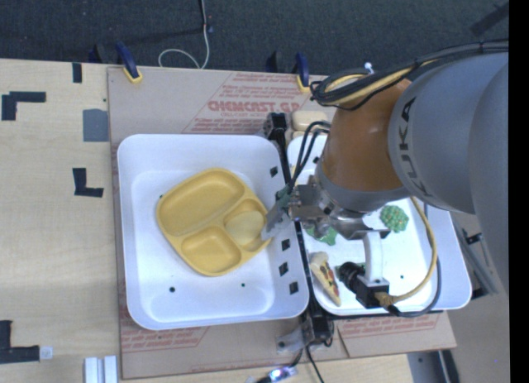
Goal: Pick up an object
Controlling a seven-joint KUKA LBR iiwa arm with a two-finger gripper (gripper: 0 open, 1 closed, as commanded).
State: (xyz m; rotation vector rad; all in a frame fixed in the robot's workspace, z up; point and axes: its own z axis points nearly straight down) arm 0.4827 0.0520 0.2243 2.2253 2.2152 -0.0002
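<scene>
The grey arm (463, 125) comes in from the right side and covers a large part of the right bin (453, 289). Its orange band (364, 137) is above the inner edge of this bin, and the wrist below it points down and to the left. From there the gripper (273, 222) reaches across the wall between the two bins. Its tip is over the right edge of the yellow plate (207, 220). The tip is at the rim of the plate or just above it; I cannot tell if it really touches. I also cannot tell if the gripper is wide or narrow, because the view from above does not show the tip clearly. Nothing is visibly held in it.

The yellow plate lies flat in the left bin (136, 290), a little turned, and it has three compartments. The gripper is beside the small compartment on the right.

In the right bin a green object (396, 219) lies near the middle, partly under the arm. A yellowish wedge with red marks (325, 279) lies close to the left wall of this bin, towards the front.

Both bins stand on a brown cardboard sheet (207, 108) with red print, and this sheet lies on the pale wooden surface (50, 208).
</scene>
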